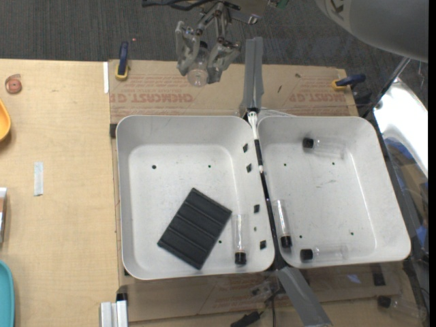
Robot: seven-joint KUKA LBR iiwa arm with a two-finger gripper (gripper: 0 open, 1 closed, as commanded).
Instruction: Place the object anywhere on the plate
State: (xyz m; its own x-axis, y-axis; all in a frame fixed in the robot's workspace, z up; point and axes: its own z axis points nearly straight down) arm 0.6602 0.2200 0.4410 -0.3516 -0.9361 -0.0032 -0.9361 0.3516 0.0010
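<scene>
End effector (202, 60) hangs high over the tabletop's far edge, above the cardboard (286, 90) behind the left bin (129, 182); can't tell if it's apart or together, too blurred and tangled w/ cables. Nothing seen between its tips. The plate looks to be the dark ribbed slab (195, 227) lying tilted near the left bin's front edge. Likely object: a clear tube (239, 237) w/ black cap, just beside the slab's right corner, near the bin's front-right corner. Similar tubes sit in the right bin (381, 182): one (320, 145) toward its far edge, one (281, 225) along its left wall, one (323, 254) at its front edge. Risks, imo: transparent tubes are hard to locate and round, so a grasp may slip or roll them away; the left-bin tube lies close to the wall, so little room to approach; a tube dropped on the ribbed slab could roll off. Hard to make out: tube bodies vs white bin floor, which tube is meant, and whether the slab really is the plate.
</scene>
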